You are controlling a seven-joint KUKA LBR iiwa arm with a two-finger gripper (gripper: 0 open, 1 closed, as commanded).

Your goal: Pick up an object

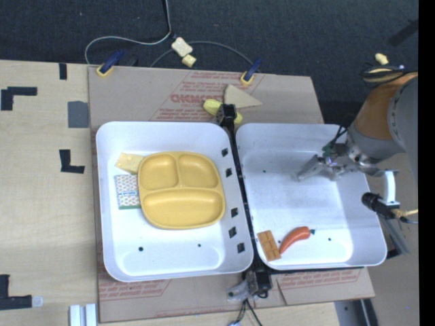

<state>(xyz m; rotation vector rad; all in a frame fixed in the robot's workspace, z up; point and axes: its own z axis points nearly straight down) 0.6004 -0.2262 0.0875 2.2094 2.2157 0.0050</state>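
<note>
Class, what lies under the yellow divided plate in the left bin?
Two flat pieces poke out from under the yellow divided plate: a pale yellow piece and a patterned card. Their covered parts cannot be seen.

Bins: smooth white plastic, slight gloss. Divided plate: matt yellow plastic. Pepper: glossy orange, plastic look. Sheet under bins: matt brown cardboard, printed red. Bench: pale wood-grain finish.

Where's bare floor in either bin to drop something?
Right bin: bare middle, between the tool above and the orange pepper and brown block below. Left bin: a strip below the yellow plate; crowded left of the plate.
</note>
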